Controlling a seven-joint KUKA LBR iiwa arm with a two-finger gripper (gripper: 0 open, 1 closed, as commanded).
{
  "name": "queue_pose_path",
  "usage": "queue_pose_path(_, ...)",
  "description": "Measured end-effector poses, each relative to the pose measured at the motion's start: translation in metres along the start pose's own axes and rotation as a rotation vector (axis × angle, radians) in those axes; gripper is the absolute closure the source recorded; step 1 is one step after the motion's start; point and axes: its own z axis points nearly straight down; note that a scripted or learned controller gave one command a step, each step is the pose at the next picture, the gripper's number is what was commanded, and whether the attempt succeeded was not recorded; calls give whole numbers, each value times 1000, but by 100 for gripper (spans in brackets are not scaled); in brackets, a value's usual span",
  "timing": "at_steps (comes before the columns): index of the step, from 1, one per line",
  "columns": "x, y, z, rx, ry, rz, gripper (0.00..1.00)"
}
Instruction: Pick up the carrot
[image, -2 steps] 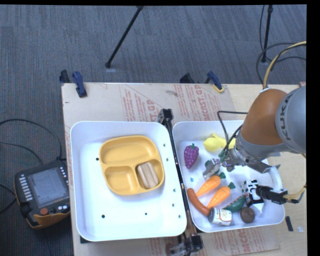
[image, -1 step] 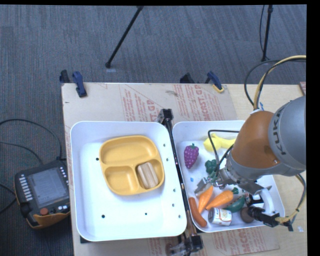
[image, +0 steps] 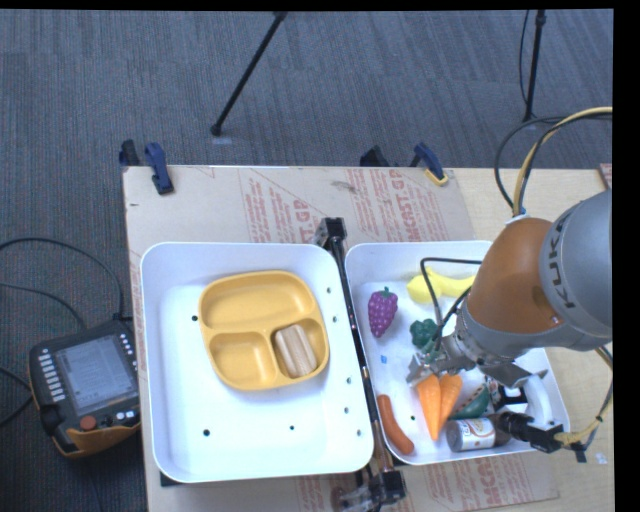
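Grey carpet surrounds a wooden bench (image: 260, 200) bearing two white bins. Over the right bin (image: 375, 262) the pincer (image: 432, 358) hangs low; whether it is apart or together, I cannot tell. Just beneath lies the carrot (image: 436, 402), with a hot dog (image: 395, 424) left of it and a can (image: 472, 434) right. The left bin (image: 170, 400) holds a yellow tray (image: 262, 326).

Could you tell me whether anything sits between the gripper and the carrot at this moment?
Nothing visible does. The gripper sits right at the carrot's top end in the right bin. The broccoli, can and sausage lie beside it, not between.
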Motion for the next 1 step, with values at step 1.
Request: queue_pose_path(1, 48, -33, -96, -15, -6, 112, 100)
